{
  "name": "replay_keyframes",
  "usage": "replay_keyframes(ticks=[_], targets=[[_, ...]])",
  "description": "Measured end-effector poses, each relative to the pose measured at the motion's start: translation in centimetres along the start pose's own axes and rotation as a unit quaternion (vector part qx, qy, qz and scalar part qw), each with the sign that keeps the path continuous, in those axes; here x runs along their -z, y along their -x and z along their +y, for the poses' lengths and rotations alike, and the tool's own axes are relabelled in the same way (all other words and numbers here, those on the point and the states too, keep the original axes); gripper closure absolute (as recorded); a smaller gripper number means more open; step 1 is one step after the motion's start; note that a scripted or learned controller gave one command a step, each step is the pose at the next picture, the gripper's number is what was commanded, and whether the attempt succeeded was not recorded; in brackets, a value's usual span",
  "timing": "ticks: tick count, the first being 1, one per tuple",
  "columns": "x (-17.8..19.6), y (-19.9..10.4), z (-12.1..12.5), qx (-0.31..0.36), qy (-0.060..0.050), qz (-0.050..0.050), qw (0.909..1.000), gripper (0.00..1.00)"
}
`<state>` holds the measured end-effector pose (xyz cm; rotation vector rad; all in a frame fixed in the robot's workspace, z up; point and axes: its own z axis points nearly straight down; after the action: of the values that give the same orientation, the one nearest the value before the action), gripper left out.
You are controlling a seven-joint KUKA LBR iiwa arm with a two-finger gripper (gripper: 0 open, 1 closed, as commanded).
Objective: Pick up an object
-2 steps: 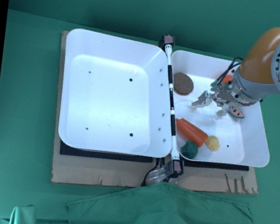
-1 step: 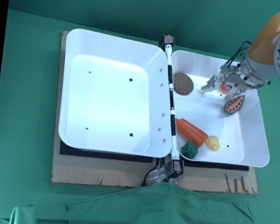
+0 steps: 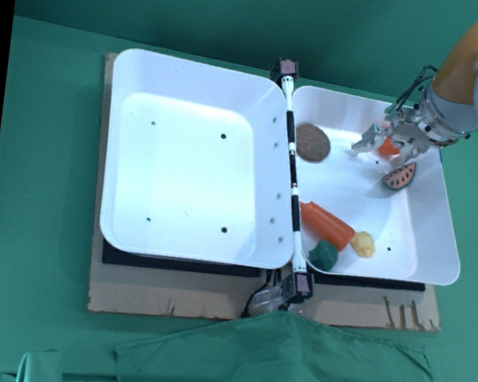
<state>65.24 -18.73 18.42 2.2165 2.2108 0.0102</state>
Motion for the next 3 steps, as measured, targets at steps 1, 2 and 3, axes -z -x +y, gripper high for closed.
replay_keyframes(ticks=[1, 2, 3], targets=[[2.5, 0.0, 0.7, 0.0, -0.002, 0.0, 1.0, 0.0], [3.8, 0.1, 0.8, -0.001, 0.001, -0.002, 1.0, 1.0], [3.7, 0.1, 0.8, -0.001, 0.0, -0.002, 1.0, 0.0]])
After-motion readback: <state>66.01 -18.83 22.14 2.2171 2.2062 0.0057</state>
